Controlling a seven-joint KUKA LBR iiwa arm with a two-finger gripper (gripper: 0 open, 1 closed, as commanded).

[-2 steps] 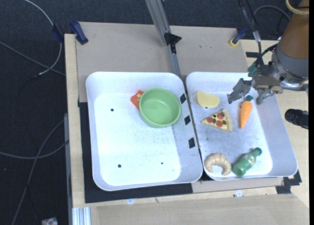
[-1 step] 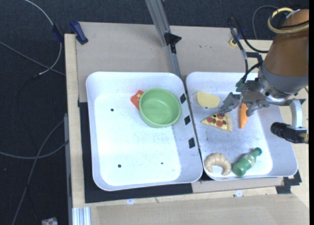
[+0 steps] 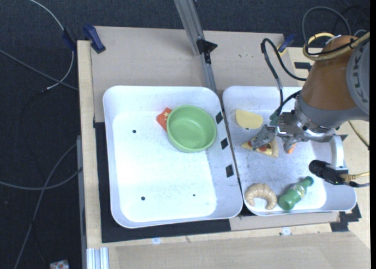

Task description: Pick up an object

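In the right bin (image 3: pixel 329 203), the claw (image 3: pixel 281 133) hangs low just beside a small yellow-and-red toy (image 3: pixel 262 143), placed to take it (whether it is apart or together cannot be told). A croissant (image 3: pixel 262 195) and green bottle (image 3: pixel 294 194) lie nearer the bin's front wall.

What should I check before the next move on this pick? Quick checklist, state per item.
1. Gripper over the right bin: ok.
2. Target under it, the small orange and yellow item: ok.
3. Item seen between the fingers: cannot tell.
4. Yellow wedge apart from the gripper: ok.
5. Croissant and green bottle away from the gripper: ok.
6. Green bowl in the left bin, out of the way: ok.
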